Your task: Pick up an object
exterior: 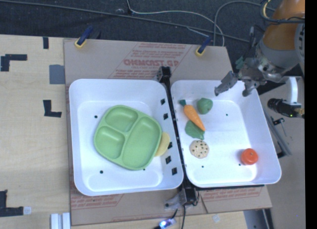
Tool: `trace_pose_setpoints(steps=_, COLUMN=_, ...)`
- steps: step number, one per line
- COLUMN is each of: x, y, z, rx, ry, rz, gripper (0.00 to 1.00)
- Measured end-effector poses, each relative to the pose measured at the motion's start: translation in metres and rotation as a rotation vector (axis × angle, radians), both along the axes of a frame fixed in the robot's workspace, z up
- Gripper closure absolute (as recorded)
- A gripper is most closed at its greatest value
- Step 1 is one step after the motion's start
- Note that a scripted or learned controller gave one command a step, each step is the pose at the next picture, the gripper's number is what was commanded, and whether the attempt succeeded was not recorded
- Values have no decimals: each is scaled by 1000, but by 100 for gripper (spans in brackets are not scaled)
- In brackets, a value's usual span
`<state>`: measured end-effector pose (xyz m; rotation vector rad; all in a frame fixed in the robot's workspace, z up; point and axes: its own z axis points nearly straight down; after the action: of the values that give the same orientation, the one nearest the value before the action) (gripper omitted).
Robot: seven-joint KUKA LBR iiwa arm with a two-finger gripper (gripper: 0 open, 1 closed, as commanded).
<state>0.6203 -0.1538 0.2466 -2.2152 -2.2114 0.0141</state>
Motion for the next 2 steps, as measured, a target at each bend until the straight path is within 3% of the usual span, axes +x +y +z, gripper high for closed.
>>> trace_pose_setpoints(steps=1, x=2, y=0, z=8, rx=-2, ry=-13, rz=3, gripper=0)
trace_pose_setpoints(steps=2, x=-4, y=-6, z=-40, rx=-3, ry=-9, rz=3, gripper=0)
